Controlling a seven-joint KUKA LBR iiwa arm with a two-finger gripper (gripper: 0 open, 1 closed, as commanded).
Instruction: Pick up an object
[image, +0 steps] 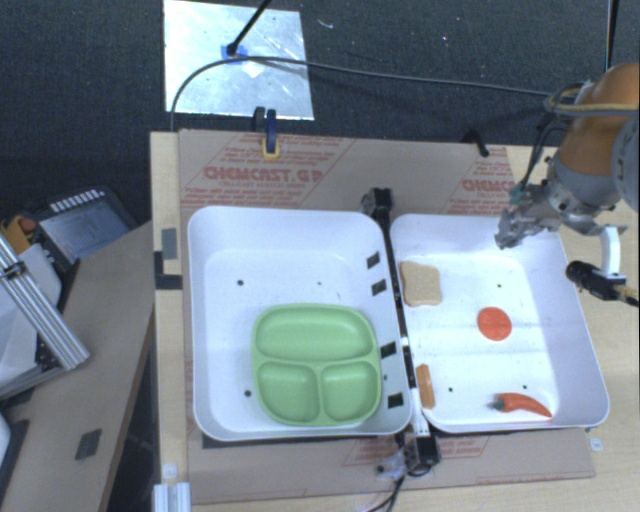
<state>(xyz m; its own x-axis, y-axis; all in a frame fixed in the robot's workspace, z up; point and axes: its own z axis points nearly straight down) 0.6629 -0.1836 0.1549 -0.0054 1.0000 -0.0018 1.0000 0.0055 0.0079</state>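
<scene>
The right bin holds a tan slice of bread near its left wall, a round red-orange slice in the middle, an orange carrot with a green top at the front right, and a small orange sausage-like piece by the front left wall. My gripper hangs over the bin's far right corner, above and well apart from all of them, with nothing seen between its fingers.
The left bin holds a green divided plate toward its front. Black clips line the divider between the bins. A brown board lies under both bins. Grey equipment stands at the far left.
</scene>
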